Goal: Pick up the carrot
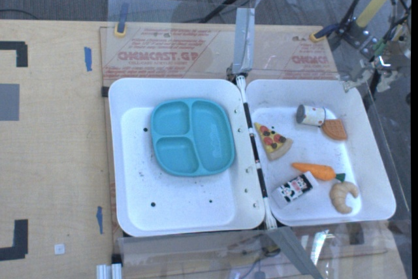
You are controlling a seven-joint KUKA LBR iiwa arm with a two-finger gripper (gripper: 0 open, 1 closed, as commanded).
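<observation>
The carrot (316, 171) is orange with a small green top at its right end. It lies flat in the lower middle of the right bin (372, 160), pointing left. It touches nothing, with a small milk carton (294, 190) just below its tip and a croissant (344, 196) below its green end.
The right bin also holds a pizza slice (272, 140), a grey can (311, 115) on its side and a brown cookie-like piece (335, 130). A teal divided plate (193, 137) sits in the left bin (130, 160). Stands and cables crowd the top right corner.
</observation>
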